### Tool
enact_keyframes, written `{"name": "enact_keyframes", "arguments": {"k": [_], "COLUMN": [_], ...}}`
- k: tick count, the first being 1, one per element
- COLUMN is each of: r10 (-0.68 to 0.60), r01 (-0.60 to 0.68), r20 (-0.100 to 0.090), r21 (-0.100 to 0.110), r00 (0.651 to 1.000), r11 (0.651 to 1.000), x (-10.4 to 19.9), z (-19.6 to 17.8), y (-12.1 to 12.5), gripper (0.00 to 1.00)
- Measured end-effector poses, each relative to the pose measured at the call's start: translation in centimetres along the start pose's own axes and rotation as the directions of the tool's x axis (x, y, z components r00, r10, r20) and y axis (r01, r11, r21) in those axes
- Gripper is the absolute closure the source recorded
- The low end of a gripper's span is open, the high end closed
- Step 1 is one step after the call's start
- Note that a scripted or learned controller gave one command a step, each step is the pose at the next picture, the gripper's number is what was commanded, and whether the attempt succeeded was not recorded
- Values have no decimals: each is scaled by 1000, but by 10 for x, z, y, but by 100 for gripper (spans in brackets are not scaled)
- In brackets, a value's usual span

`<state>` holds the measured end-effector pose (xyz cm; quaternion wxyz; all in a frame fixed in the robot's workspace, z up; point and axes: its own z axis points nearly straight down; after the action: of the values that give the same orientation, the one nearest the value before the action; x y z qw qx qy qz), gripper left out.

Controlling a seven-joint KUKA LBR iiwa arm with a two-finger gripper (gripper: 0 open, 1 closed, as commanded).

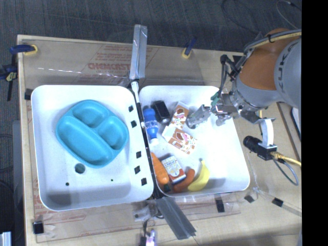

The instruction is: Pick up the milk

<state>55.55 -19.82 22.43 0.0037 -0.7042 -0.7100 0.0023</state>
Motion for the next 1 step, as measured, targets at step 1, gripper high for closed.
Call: {"name": "enact_keyframes", "arguments": {"k": [1], "r10": [161], "r01": [-161], "r20": [3], "r21": [-22], "r00": [987], "r11": [987], "x": [26], "z": [110], "y": [-11], "gripper": [0]}}
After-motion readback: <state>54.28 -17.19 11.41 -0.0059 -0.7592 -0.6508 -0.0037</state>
